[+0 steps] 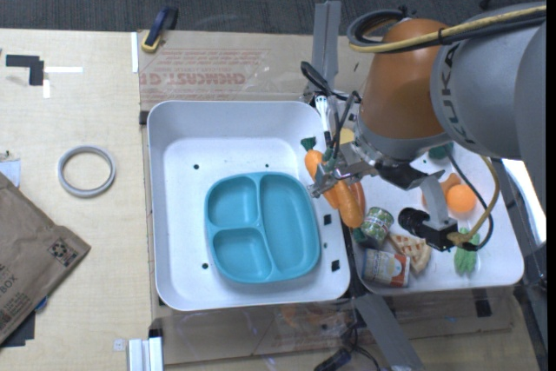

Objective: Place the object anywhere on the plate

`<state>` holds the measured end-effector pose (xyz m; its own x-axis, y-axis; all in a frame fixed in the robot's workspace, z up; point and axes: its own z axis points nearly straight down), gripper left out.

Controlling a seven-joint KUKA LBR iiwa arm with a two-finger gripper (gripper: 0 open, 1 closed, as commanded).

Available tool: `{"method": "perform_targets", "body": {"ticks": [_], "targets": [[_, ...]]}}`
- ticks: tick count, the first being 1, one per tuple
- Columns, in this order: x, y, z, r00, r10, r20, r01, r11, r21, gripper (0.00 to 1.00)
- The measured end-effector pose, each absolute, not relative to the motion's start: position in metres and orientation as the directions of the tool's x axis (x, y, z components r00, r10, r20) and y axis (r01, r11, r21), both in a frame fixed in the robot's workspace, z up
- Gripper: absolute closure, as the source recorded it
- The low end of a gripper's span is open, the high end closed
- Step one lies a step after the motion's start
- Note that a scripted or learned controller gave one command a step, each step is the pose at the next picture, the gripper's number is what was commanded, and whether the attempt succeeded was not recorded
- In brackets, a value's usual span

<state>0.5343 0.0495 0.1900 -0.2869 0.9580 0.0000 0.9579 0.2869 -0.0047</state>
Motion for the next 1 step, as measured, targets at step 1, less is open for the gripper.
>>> {"method": "perform_targets", "body": {"ticks": [1], "targets": [[0.5344,0.049,0.1901,-0.286,0.958,0.0,0.958,0.286,-0.004,0.0]]}}
